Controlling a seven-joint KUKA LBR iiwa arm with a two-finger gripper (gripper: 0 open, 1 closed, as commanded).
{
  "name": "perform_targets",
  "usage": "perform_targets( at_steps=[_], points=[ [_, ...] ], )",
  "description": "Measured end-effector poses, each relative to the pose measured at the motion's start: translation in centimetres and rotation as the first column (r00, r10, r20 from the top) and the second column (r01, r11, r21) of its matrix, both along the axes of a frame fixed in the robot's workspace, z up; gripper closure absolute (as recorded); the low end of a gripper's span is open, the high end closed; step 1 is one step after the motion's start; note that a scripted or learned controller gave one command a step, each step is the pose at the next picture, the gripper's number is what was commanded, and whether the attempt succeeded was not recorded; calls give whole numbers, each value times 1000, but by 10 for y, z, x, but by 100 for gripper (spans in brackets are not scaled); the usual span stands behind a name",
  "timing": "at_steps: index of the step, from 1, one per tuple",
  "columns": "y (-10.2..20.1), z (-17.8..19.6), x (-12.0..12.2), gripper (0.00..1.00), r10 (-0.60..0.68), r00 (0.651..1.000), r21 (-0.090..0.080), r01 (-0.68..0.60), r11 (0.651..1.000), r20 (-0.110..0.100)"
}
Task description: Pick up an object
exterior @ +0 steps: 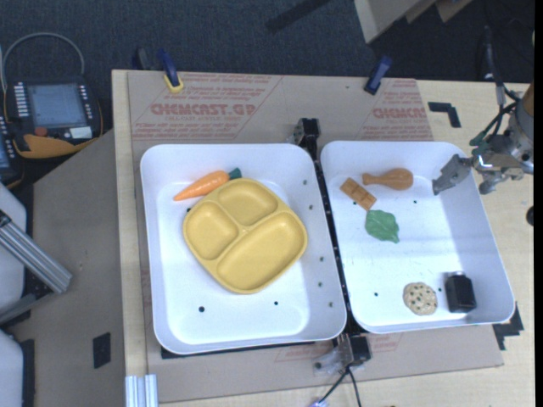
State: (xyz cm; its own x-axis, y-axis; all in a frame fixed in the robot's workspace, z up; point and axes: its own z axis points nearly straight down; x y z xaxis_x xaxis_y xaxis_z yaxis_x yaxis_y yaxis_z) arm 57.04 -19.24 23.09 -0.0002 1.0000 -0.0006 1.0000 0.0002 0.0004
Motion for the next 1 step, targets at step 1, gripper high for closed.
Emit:
perform_targets(
  at_steps=[1],
  points=[
    [-1,-55,9,0,0,1000,1,0,1000,-2]
  ],
)
